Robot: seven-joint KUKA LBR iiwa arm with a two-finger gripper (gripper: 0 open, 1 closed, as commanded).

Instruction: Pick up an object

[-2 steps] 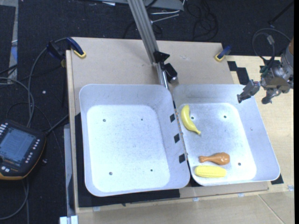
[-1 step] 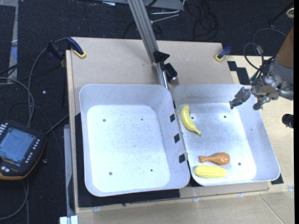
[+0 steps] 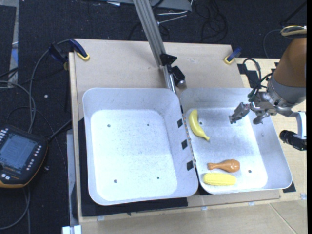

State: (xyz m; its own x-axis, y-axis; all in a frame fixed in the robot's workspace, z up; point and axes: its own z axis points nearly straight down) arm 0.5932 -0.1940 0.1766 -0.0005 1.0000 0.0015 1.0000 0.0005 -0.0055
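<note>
Banana (image 3: 197, 125) lies near right bin (image 3: 273, 152) left wall, ungrasped. Gripper (image 3: 246, 113) hovers toward far right corner, jaws spread, empty. Approach step; next: shift left, descend over banana.

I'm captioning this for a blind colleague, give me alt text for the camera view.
A grey robot arm's claw hovers over the right white bin, which holds a banana, an orange drumstick-shaped toy and a yellow corn cob. The left white bin sits beside it on a pale bench.
</note>
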